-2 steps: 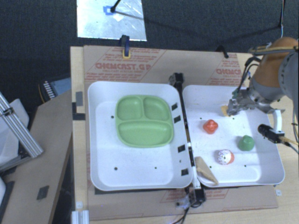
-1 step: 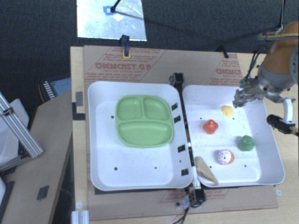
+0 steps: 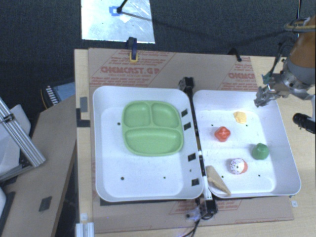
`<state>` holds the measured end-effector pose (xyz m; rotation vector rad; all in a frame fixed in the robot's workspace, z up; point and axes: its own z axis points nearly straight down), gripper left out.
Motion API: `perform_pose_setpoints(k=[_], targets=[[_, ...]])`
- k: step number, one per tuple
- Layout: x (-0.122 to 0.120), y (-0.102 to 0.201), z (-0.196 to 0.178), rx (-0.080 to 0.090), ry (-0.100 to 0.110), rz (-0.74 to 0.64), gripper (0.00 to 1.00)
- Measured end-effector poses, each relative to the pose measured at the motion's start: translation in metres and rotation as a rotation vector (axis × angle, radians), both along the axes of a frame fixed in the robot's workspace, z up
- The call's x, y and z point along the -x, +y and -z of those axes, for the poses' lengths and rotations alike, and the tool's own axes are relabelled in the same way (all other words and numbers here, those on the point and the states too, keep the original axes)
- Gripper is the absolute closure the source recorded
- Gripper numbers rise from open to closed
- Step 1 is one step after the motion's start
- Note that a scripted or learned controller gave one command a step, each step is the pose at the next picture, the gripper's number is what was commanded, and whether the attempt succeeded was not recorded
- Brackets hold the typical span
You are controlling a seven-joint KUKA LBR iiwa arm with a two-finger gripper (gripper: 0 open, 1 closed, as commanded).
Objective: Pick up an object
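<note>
Camera view. Red lettering reading "CHEMCAST G" is legible on the brown protective sheet (image 3: 129, 69) at upper centre, behind the bins; a second, partly readable imprint sits on the same sheet at upper right.

The arm (image 3: 302, 65) enters at the upper right of the frame, its orange band at the top, wrist angled down and leftward. The gripper (image 3: 260, 98) hangs over the upper right corner of the right bin (image 3: 284, 179), near the rim. Nothing is seen between its fingers; whether they are spread or closed cannot be told at this sharpness.

The right bin holds five objects, all apart from one another: a small yellow piece (image 3: 240, 116) at upper centre, nearest the gripper; a red round object (image 3: 222, 134) left of centre; a green ball (image 3: 260, 151) at right; a white ball with red markings (image 3: 237, 166) lower centre; a tan wedge-shaped object (image 3: 217, 180) at the lower left corner, against the wall.

The left bin (image 3: 106, 181) holds a green three-compartment plate (image 3: 152, 128). A black divider clamp (image 3: 187, 84) sits between the bins at their upper junction.
</note>
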<state>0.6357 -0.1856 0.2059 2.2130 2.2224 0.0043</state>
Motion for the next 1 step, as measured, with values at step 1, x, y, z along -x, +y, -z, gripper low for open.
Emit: perform_pose_setpoints(k=[1], targets=[[-0.0016, -0.0002, -0.0548, 0.000, -0.002, -0.001, 1.00]])
